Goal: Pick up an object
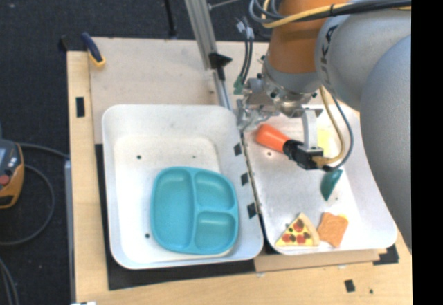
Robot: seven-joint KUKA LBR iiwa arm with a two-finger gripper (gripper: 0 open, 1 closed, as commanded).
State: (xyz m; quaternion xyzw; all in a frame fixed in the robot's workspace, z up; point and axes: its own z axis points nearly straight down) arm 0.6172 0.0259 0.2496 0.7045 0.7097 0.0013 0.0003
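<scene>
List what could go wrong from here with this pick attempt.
1. The tool sits right at the wall between the two bins, so it may strike the rim rather than reach an object.
2. The orange marker lies close beside it and may get knocked aside.
3. The pizza slice toy and orange cracker lie flat near the right bin's edge, likely hard to grasp.

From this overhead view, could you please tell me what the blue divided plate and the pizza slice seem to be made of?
Blue divided plate: probably moulded plastic, judging by its uniform colour, soft sheen and rounded compartment ridges.
Pizza slice: likely a plastic or rubber toy, with flat, printed-looking toppings; the exact material is unclear.
</scene>
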